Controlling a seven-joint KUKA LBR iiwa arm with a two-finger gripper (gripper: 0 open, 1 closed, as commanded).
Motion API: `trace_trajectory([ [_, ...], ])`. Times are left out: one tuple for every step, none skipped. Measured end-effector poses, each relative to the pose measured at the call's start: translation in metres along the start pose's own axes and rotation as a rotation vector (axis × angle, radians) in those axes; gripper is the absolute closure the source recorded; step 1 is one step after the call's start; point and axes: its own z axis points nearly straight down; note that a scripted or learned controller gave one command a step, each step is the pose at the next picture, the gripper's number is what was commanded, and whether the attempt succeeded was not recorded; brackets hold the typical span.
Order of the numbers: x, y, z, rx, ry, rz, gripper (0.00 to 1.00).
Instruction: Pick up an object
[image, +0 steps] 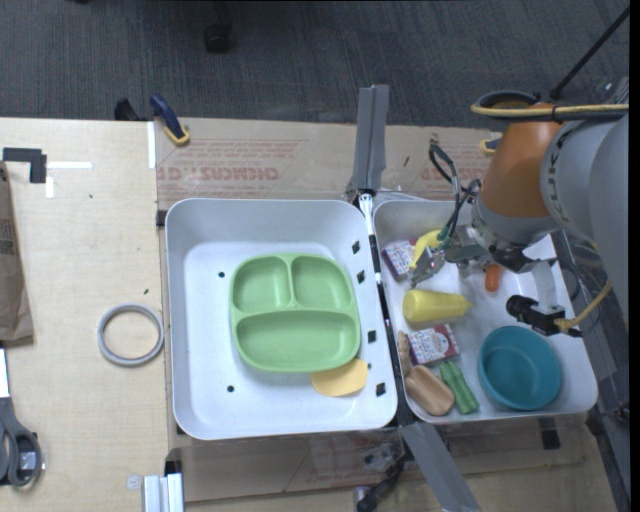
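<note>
We see the gripper (432, 262) low over the back of the right bin (560, 405), among crowded things: a yellow banana (428, 243) just under its tip, a small snack packet (398, 257) to its side, and a yellow cup (434, 305) lying on its side just in front. Whether the claw is released or clenched we cannot tell (cables and the wrist clutter that spot). The likeliest trouble, in our judgement, is the crowding: a closing claw could catch the packet's edge together with the banana, or nudge the cup, which looks ready to roll. The bin's back wall also sits close, so a slanted descent might scrape it.
</note>
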Motion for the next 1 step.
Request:
trace_trajectory([
  [0.0524,0.0255,-0.0941,-0.001,-0.001,0.103,0.0],
])
